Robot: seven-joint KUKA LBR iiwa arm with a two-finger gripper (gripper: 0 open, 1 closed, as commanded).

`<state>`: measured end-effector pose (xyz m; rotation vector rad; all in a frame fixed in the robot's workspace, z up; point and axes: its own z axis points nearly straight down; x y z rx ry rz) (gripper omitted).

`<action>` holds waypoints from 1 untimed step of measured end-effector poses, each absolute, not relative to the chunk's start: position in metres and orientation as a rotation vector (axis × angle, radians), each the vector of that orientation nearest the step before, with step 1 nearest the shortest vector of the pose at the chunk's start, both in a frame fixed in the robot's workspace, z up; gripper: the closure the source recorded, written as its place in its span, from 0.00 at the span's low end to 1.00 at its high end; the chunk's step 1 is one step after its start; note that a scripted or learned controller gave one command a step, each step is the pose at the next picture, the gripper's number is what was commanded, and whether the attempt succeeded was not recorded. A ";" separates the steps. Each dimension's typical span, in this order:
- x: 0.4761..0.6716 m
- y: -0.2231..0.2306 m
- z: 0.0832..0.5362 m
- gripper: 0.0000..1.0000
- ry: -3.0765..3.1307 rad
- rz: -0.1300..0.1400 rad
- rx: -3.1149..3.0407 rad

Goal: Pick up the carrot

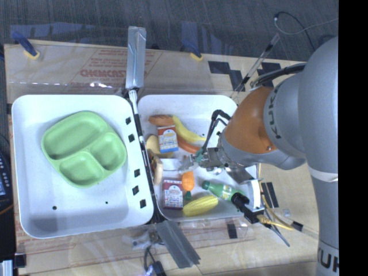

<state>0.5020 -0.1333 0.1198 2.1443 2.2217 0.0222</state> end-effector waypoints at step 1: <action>0.478 -0.153 0.092 0.00 2.474 0.001 1.935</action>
